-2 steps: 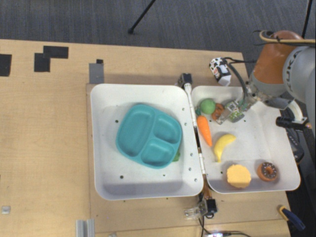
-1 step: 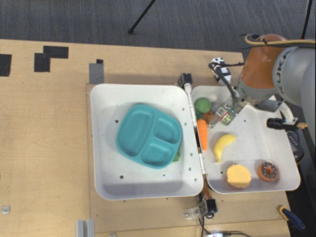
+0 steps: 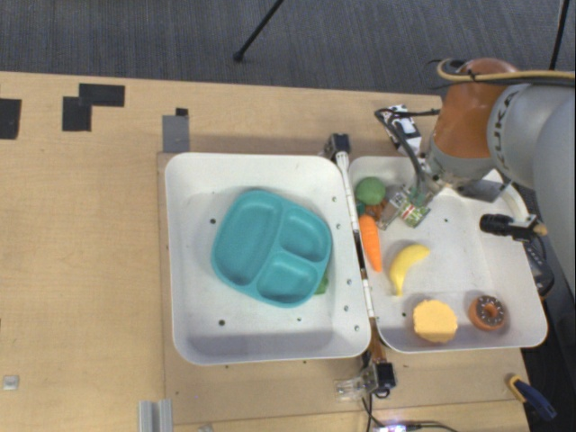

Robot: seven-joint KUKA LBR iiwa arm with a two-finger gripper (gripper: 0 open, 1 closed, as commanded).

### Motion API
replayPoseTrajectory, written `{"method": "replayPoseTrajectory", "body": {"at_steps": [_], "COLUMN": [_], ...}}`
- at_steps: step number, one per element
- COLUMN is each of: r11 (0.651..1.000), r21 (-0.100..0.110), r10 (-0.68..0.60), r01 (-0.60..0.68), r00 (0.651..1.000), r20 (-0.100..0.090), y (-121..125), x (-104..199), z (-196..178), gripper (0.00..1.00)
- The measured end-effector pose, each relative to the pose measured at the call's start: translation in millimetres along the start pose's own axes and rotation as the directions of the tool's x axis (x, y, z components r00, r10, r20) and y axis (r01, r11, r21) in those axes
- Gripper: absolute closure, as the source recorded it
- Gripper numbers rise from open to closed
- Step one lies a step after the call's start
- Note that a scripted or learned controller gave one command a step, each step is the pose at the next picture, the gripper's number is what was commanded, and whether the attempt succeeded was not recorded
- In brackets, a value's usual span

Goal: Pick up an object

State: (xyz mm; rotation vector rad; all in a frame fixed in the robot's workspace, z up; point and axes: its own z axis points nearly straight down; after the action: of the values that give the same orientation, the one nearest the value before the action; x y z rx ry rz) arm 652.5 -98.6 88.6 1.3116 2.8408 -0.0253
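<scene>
Reaching in from the right, arm (image 3: 504,124) sits over right bin (image 3: 468,336). Left bin (image 3: 189,331) has a teal divided plate (image 3: 272,246). Right bin: carrot (image 3: 370,243), banana (image 3: 406,265), yellow block (image 3: 435,320), green ball (image 3: 369,190), donut (image 3: 489,311). Claw (image 3: 405,207) low beside green ball; open or closed, cannot tell.

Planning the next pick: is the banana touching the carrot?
Apart. The camera view shows white bin floor between the banana and the carrot.
</scene>
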Motion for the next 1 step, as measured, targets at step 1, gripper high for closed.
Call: {"method": "replayPoseTrajectory", "body": {"at_steps": [1], "r11": [0.981], "r21": [-0.016], "r10": [0.195], "r01": [-0.195], "r00": [0.981], "r20": [0.004], "y": [-16.7], "x": [16.3], "z": [-2.4], "gripper": [0.00]}}
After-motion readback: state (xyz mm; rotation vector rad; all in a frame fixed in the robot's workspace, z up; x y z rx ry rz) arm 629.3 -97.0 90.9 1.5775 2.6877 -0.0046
